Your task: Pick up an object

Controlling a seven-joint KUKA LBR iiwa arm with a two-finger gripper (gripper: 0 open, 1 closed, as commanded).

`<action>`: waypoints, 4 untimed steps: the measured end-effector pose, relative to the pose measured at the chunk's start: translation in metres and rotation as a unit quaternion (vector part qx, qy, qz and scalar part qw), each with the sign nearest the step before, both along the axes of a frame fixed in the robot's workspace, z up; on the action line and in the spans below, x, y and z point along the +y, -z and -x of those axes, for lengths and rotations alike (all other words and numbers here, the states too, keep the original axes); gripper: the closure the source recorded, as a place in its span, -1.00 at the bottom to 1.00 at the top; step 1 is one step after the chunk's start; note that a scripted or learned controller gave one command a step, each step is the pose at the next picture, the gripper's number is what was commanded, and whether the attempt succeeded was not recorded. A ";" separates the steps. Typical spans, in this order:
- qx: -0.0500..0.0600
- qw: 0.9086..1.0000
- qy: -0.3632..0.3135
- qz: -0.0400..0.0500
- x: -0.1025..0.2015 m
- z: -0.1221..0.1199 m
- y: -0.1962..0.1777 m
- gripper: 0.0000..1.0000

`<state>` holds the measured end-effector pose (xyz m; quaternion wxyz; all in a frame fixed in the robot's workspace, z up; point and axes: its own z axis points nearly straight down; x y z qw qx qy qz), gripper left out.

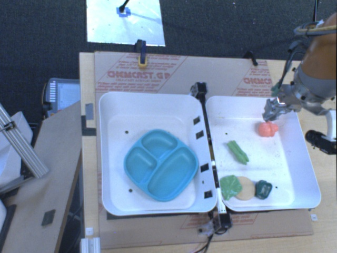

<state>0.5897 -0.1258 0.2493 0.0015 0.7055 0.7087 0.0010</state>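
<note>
Here, gripper [272, 112] poised just above pink-orange toy [267, 129], right bin's [295, 202] far side | finger spacing cannot be told | toy probably light, lumpy, maybe soft; pinch across its middle.

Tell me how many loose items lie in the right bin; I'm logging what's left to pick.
5: a pink piece at the back under the end effector, a green strip mid-bin, and a green leaf, tan disc and dark green piece along the front.

Pink lumpy obj [268, 129] lying in right bin [295, 157], far side, near top-right corner.
</note>
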 end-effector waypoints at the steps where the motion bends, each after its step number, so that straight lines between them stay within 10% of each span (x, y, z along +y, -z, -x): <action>1: 0.000 1.000 -0.003 -0.001 0.051 -0.005 -0.006 1.00; 4: 0.001 1.000 -0.003 -0.002 0.214 -0.013 0.027 1.00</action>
